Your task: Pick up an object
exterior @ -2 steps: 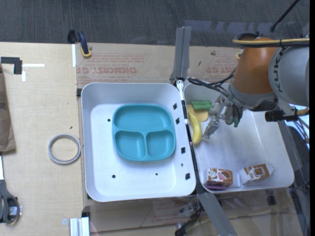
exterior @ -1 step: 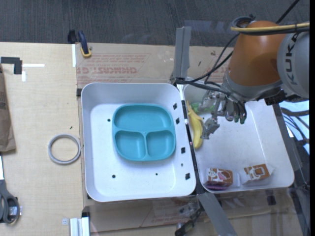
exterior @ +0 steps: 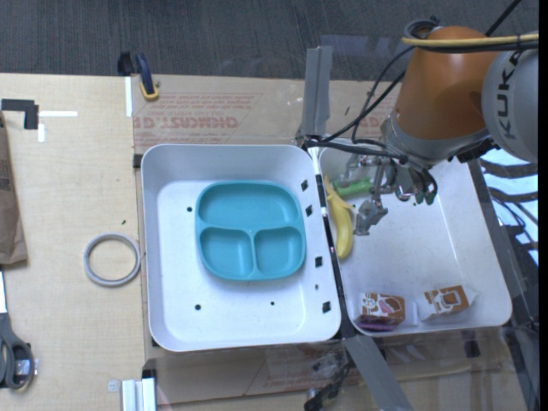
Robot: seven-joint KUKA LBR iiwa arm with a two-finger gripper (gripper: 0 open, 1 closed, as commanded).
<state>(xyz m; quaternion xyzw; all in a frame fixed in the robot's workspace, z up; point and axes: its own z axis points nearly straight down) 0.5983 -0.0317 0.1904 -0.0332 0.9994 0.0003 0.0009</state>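
Observation:
My gripper (exterior: 394,205) hangs over the back left part of the right bin (exterior: 479,255), below the orange band of the arm. It looks open, with nothing between its fingers. One grey finger (exterior: 366,217) is just right of a yellow banana (exterior: 342,228), which lies along the bin's left wall. A green object (exterior: 354,181) sits behind the banana, partly under the wrist. Two small brown and white snack packets (exterior: 382,308) (exterior: 446,300) lie at the bin's front edge.
The left bin (exterior: 163,255) holds a teal divided plate (exterior: 252,230). On the bench to the left lie a grey tape ring (exterior: 112,259), scissors (exterior: 14,362) and a brown paper bag (exterior: 8,204). Cables run from the arm across the right bin's back.

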